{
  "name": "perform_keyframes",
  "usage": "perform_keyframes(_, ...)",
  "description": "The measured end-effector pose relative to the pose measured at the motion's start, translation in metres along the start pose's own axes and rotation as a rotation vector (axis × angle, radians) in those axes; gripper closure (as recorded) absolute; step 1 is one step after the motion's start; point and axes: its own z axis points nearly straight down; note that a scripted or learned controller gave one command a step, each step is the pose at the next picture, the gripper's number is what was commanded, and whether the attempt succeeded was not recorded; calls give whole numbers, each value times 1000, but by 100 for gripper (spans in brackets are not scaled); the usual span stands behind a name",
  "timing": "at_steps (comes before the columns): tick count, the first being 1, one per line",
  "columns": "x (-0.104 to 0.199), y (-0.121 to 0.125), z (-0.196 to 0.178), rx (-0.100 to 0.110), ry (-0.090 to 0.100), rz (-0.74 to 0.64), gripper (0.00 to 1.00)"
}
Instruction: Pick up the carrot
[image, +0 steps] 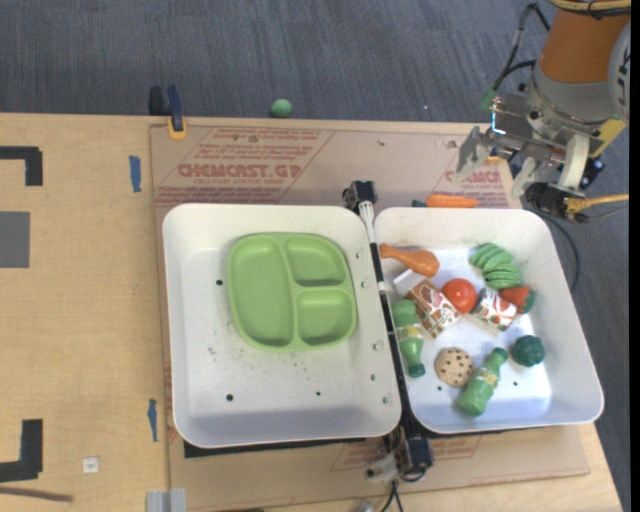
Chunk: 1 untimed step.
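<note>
Approach step: the claw (478, 150), state I cannot tell, must descend onto the carrot (451, 202) just below-left.

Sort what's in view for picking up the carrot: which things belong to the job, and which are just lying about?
Job:
- carrot, on the board behind the right bin
- pincer, above the board near it

Lying about:
- green divided plate, left bin
- tomato
- cookie
- green bottle
- broccoli
</note>
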Motion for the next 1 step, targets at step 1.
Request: perform_keyframes(1,37,-44,56,8,0,167,0)
